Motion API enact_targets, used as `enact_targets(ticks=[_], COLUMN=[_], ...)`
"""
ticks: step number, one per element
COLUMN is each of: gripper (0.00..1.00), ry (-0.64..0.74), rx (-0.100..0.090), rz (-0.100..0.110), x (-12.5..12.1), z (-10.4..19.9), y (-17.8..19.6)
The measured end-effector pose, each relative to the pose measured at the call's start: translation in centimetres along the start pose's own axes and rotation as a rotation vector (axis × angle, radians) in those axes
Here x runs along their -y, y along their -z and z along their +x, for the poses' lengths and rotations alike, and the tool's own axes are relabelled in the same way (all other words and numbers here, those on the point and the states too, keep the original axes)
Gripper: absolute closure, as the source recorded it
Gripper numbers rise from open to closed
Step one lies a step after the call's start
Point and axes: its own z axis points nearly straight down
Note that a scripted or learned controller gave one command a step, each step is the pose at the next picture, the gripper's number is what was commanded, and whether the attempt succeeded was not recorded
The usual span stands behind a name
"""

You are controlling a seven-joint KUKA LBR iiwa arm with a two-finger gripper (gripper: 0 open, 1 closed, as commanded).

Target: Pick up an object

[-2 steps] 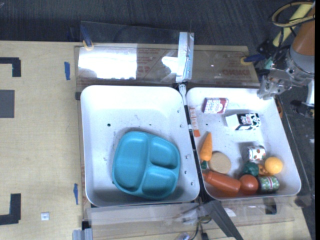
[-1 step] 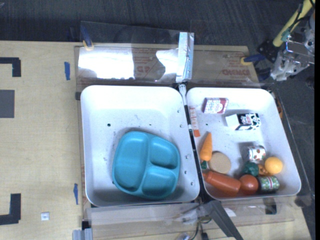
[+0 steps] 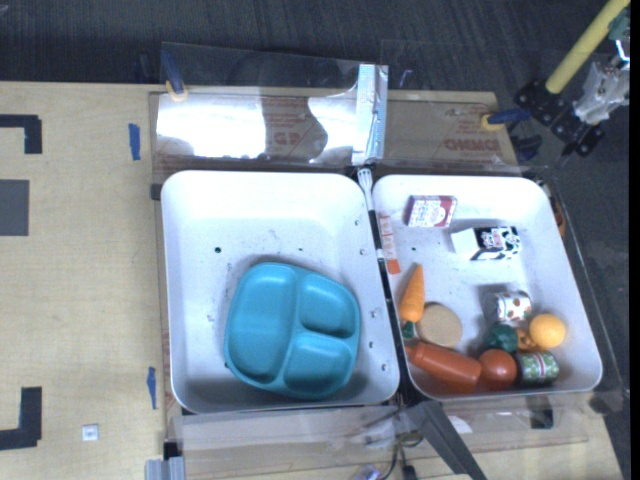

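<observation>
The right bin [image 3: 570, 268] holds several small items. A red-and-white carton [image 3: 430, 211] and a black-and-white carton [image 3: 487, 242] lie near its far side. An orange carrot [image 3: 412, 293] lies along the left wall, with a round tan biscuit [image 3: 440, 325] beside it. Along the near wall lie a red sausage [image 3: 442, 365], a red tomato [image 3: 497, 368] and a green-labelled can [image 3: 538, 367]. A small printed can [image 3: 512, 307], a dark green piece [image 3: 498, 338] and a yellow-orange fruit [image 3: 547, 330] cluster at the right.
The left bin [image 3: 190, 228] holds a blue divided plate [image 3: 293, 330] at its near side. Clear plastic panels [image 3: 270, 118] stand behind the bins. A yellow pole [image 3: 592, 38] with black clamps sits at the top right, off the bench.
</observation>
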Motion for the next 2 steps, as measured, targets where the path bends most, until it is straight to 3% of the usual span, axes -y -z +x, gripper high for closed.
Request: enact_targets(ticks=[1, 2], gripper=[1.0, 1.0], ry=[0.165, 0.301], rx=[-0.005, 0.0], rz=[0.013, 0.003], x=[0.2, -0.3], z=[4.0, -1.9], y=[-3.2, 1.6])
